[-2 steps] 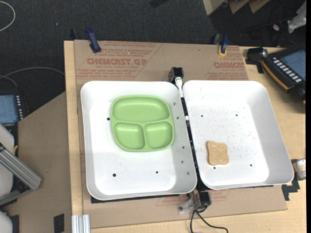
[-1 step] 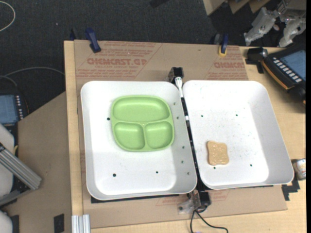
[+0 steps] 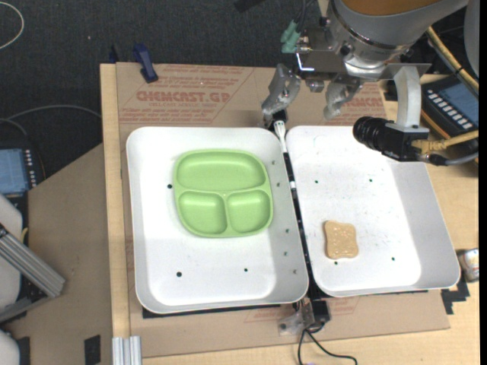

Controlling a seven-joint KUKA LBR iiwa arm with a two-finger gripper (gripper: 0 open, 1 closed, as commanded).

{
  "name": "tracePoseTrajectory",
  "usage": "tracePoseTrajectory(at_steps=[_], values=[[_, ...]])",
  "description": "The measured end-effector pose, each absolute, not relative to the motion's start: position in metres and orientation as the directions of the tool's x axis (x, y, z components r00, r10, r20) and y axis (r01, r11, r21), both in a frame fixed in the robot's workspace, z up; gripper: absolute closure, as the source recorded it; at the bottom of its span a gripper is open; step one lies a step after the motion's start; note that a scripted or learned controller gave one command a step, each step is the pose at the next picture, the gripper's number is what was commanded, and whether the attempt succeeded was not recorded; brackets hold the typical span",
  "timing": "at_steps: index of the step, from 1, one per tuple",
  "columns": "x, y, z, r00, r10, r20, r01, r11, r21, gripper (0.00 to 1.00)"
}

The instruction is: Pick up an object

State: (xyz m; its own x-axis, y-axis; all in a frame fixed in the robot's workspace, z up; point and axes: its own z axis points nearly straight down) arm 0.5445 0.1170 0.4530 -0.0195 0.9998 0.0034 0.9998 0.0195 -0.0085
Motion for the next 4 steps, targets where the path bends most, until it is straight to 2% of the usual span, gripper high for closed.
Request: tracePoseTrajectory(at_steps=[1,2,3,4], values=[[0.505,0.200,0.456,-0.013,1.000,0.002,1.000,0.013,-0.004,0.00],[0.476,0.226,0.331,-0.004,1.000,-0.005,1.000,0.004,-0.014,0.00],[0.480,0.194,0.457,0.003,1.000,0.005,1.000,-0.003,0.013,0.00],[0.479,0.125,0.394,0.008,1.000,-0.004,1.000,-0.008,-0.008,0.00]])
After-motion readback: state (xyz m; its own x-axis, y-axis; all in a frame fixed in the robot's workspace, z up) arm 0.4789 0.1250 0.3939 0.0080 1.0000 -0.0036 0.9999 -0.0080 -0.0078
